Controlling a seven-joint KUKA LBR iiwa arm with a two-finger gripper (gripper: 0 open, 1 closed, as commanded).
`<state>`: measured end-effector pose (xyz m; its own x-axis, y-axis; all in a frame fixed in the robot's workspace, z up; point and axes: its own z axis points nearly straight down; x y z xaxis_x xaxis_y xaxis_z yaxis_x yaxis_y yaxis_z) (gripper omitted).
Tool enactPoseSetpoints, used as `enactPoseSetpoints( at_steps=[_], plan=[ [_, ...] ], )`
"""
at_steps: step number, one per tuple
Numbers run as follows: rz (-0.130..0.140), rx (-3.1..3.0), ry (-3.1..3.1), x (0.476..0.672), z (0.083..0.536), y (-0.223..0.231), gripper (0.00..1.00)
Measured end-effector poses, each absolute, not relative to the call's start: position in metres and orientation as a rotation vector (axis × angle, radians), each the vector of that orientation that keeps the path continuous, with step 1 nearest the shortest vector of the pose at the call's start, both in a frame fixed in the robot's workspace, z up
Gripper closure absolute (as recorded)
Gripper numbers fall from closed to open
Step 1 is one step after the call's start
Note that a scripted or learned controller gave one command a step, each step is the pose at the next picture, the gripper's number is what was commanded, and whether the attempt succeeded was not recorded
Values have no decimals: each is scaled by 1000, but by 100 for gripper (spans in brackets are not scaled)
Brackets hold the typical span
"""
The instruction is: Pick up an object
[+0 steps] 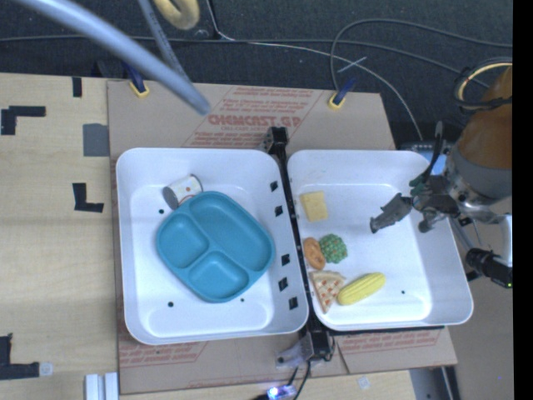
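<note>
The left bin (133,223) holds a blue tray (215,244), with a small can (181,192) just above the tray's upper left corner. In the right bin (433,302), left of centre, lie corn (361,288), a waffle (326,288), broccoli (333,246), cheese (314,206) and a carrot (313,253). The jaws (391,215) hang spread and empty, right of the broccoli.

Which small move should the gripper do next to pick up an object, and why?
Probably move left and down toward the corn cob. The gripper hangs above bare floor of the right bin, touching nothing; the corn lies nearest to it, apart from the waffle piece at its left end.
</note>
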<state>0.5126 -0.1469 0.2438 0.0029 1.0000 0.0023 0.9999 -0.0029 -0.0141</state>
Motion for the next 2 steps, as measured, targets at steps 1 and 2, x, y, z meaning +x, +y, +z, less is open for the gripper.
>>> enactPoseSetpoints(
  at_steps=[1,2],
  plan=[
    [2,-2218,-2222,515,250,-146,0],
    [5,-2219,-2220,518,206,-150,0]
  ],
)
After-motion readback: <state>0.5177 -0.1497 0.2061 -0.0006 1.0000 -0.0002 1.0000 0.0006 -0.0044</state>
